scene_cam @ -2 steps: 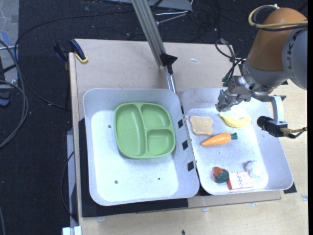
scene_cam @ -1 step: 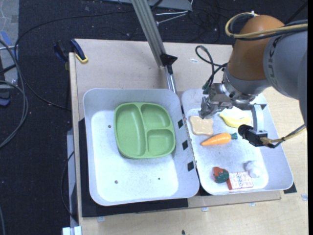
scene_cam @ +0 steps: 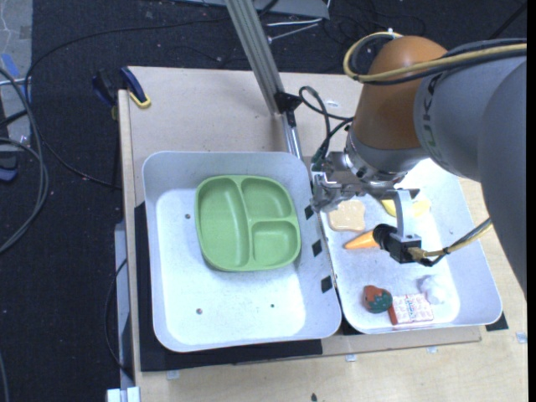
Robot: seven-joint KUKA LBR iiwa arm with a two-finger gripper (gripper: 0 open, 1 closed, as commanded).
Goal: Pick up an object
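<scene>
tool (scene_cam: 333, 196) by toast slab (scene_cam: 347, 218) | orange cone (scene_cam: 361, 241) (smooth) | green 3-well plate (scene_cam: 248, 223)

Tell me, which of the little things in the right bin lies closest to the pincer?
The pale tan slice, right beside the pincer. The orange cone lies farther off, and the red-and-white box farthest.

Thick grey arm (scene_cam: 481, 120) with a rounded orange band (scene_cam: 400, 67) and 1 yellow cable (scene_cam: 469, 55) looped over it.
</scene>
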